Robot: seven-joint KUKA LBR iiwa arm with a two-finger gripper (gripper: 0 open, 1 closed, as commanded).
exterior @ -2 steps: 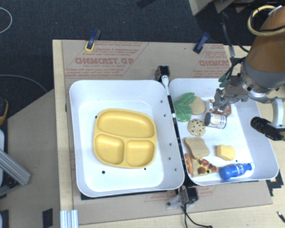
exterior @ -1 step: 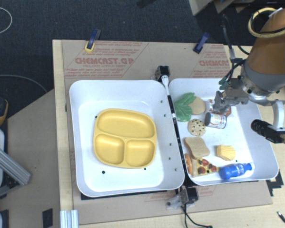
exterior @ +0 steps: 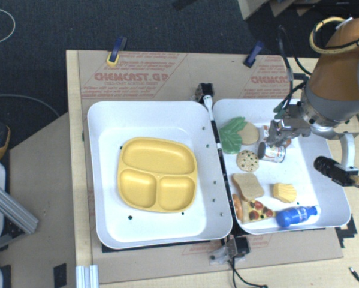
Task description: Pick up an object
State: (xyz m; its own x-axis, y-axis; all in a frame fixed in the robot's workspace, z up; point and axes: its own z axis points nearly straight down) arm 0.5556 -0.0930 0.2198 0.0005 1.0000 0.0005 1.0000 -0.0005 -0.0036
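Reaching from the right, gripper [exterior: 274, 144] low over right bin [exterior: 329, 212]

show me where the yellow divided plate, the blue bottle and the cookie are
yellow divided plate [exterior: 157, 155]: camera view, on the ridge where its three compartments meet
blue bottle [exterior: 294, 215]: camera view, on the middle of its body
cookie [exterior: 247, 160]: camera view, on the centre of its top face
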